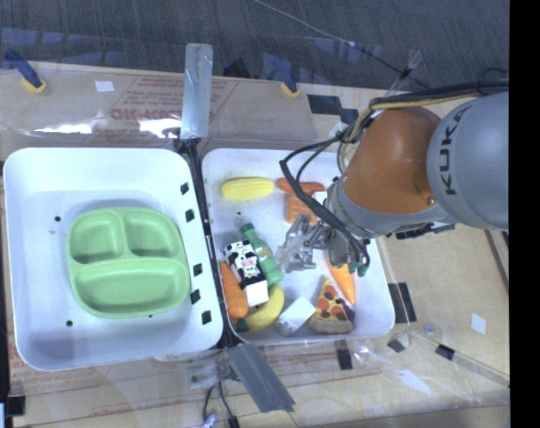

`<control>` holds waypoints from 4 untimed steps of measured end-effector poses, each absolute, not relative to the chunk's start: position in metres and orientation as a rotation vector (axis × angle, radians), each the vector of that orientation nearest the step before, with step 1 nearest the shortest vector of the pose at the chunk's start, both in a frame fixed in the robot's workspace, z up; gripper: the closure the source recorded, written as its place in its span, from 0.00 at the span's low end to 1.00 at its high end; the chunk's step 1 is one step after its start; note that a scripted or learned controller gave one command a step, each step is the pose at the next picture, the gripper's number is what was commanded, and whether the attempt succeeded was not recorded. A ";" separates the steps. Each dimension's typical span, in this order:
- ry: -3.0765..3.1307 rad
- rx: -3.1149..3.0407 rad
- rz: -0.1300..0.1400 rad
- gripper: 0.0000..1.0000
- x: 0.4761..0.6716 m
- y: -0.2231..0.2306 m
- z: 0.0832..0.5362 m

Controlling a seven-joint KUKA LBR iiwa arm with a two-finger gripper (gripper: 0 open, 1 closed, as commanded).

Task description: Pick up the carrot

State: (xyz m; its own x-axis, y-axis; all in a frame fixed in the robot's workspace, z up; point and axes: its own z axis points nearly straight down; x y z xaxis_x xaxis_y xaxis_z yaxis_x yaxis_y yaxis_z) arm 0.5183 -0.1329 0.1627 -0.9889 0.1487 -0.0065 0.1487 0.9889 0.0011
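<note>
An orange carrot [343,282] lies in the right bin [381,306] near its right wall, pointed toward the front. Its upper end runs under my gripper [322,246], which hangs low over the middle right of that bin. The wrist and orange band [390,163] hide where the gripper meets the carrot. A second orange carrot-like piece [234,291] lies along the bin's left wall. Another orange piece [296,205] sits near the back, partly behind a black cable.
The right bin also holds a yellow corn cob [248,187], a green bottle [255,243], a cow-patterned box [246,262], a banana [268,307], a pizza slice [332,307] and a white piece [297,311]. A green divided plate [127,264] lies in the left bin [29,203].
</note>
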 end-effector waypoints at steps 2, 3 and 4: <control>3.121 0.368 0.001 1.00 0.550 -0.041 0.192; 3.121 0.368 0.000 0.00 0.550 -0.042 0.192; 3.139 -0.166 0.000 0.00 0.495 -0.057 0.192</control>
State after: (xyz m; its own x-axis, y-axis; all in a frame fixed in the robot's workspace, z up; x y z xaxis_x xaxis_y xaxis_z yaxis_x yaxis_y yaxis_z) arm 0.4949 -0.0567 0.1919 -0.9944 -0.1053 0.0015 -0.1053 0.9944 0.0001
